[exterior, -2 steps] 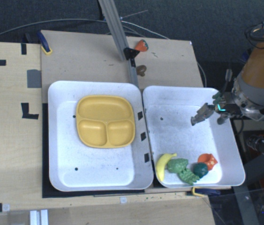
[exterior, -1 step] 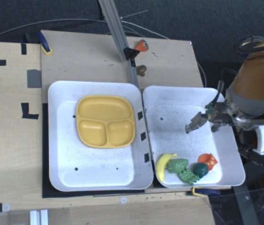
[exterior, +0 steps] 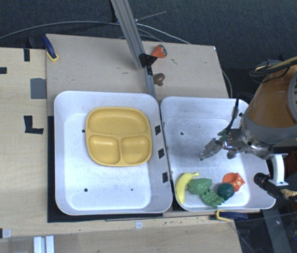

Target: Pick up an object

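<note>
I see the gripper (exterior: 211, 151) over the right bin (exterior: 190, 115), fingers slightly apart and holding nothing. Below it lie a banana (exterior: 183, 185), green toys (exterior: 201, 186) and an orange toy (exterior: 233, 180).

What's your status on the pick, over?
Gripper above right bin, holding nothing. Banana, green toys, orange toy clustered at near edge. Path clear.

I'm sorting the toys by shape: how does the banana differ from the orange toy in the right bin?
The banana is yellow, long and curved; the orange toy is orange-red, short and rounded. The banana lies at the left end of the row of toys, against the right bin's left wall; the orange toy lies at the right end. Both rest along the bin's near edge, apart from the hand.
</note>
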